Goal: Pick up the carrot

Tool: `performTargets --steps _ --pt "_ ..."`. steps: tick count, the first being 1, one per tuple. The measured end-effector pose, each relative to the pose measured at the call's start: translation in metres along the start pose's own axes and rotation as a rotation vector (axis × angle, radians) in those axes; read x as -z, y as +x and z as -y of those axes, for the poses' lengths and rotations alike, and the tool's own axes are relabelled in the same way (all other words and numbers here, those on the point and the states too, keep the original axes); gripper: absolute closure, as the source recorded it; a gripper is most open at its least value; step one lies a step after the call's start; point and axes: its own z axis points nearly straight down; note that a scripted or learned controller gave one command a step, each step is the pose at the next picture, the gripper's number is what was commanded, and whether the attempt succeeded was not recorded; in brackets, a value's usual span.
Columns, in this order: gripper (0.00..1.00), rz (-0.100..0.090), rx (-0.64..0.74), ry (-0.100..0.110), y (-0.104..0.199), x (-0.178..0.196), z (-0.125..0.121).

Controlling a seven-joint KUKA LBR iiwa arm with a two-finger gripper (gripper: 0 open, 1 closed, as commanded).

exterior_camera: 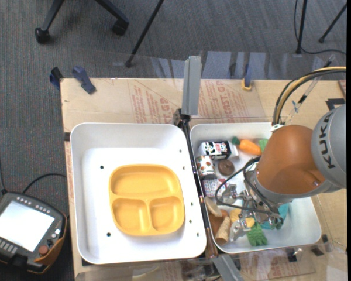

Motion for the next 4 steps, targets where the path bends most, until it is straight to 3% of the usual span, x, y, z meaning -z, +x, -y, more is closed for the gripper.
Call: performTargets --steps 1,2,3,4 --pt "1.0 0.0 0.008 -0.001 -0.001 0.009 -0.002" --pt "1.0 0.001 0.01 0.001 0.001 0.047 0.0" --pt "1.0 0.003 0.223 0.001 -0.001 0.124 0.059" --pt "1.0 -0.005 0.24 -0.004 -0.012 0.06 0.135"
